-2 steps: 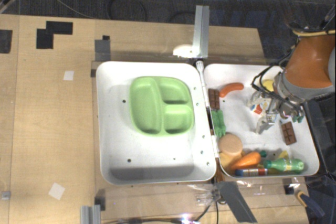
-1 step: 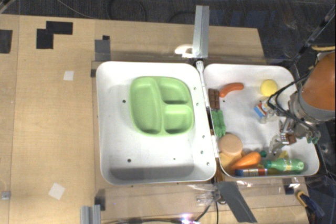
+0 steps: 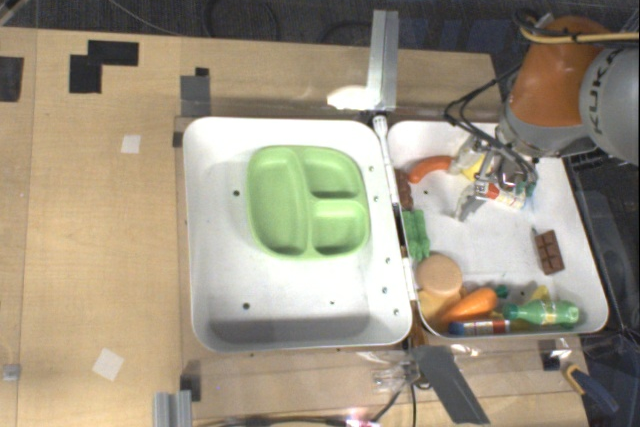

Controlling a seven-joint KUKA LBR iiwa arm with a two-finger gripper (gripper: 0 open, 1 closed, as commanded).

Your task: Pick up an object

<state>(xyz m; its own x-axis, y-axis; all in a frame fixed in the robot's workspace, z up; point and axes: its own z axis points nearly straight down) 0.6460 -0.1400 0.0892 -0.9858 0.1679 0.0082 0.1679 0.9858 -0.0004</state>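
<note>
Camera view. Status: pick not yet made; nothing seen between the fingers. Gripper (image 3: 478, 198) low in the right bin (image 3: 583, 245), jaws apparently parted.

Right bin, candidates:
- orange carrot (image 3: 470, 303), one
- second orange piece (image 3: 430, 167), one
- tan round block (image 3: 439, 272), one
- green bottle (image 3: 543, 314), one
- brown chocolate bar (image 3: 547, 251), one

Left bin (image 3: 215, 305): green divided tray (image 3: 305, 200), one.

You see a matt wood-look counter (image 3: 90, 245), two smooth white plastic bins (image 3: 210, 315), a glossy green plastic tray (image 3: 300, 200), and a bare-metal divider post (image 3: 384, 55).
</note>
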